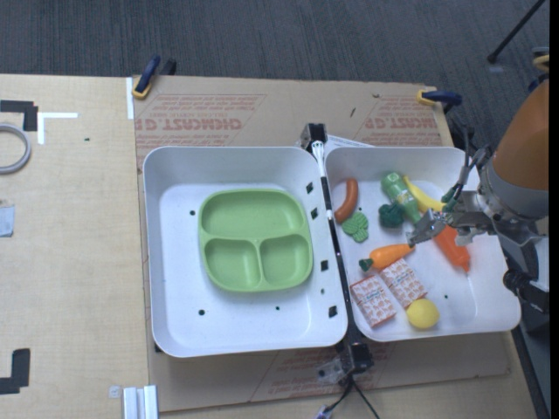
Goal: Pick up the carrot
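Bins: left bin [166, 260] and right bin [489, 317], side by side on the bench.
Plate: green divided plate [256, 238] in the left bin.
Arm: reaches over the right bin.
Gripper [428, 228]: low, just above the carrot's thick end; jaw state cannot be told.
Carrot [389, 255]: lies mid right bin, beside two snack packets [387, 291].
Lemon [423, 313]: near front wall.

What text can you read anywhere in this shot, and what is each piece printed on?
"CHEMAST GF...": red print, seen upside down, on the cardboard sheet behind the left bin; spelling uncertain.
Similar red print on the cardboard behind the right bin: blurred, not readable.
Two small snack packets in the right bin: print too small to read.
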### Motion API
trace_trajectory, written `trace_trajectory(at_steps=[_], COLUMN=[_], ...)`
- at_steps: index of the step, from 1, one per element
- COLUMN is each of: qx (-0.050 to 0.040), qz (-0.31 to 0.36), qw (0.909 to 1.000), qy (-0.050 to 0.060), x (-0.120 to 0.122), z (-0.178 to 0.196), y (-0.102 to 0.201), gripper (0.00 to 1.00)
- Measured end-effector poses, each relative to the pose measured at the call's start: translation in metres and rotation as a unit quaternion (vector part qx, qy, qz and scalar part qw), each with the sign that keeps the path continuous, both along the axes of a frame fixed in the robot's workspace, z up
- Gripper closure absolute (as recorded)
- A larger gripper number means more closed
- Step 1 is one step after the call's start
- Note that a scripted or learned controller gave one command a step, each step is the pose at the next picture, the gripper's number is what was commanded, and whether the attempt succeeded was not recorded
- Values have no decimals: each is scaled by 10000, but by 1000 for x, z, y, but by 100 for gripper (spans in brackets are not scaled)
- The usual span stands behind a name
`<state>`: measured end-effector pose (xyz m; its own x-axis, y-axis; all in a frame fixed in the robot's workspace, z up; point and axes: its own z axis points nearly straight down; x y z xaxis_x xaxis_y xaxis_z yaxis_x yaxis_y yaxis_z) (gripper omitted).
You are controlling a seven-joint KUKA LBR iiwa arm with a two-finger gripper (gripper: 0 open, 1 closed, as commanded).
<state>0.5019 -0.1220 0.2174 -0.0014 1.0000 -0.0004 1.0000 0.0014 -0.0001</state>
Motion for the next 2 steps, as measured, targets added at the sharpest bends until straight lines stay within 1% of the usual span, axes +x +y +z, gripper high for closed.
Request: trace_trajectory(at_steps=[1, 2], qx=[3, 1], qz=[548, 1391], qw=[9985, 9903], qy=[5, -6], x=[47, 2], z=[-125, -125], y=[27, 9], gripper=[0, 0])
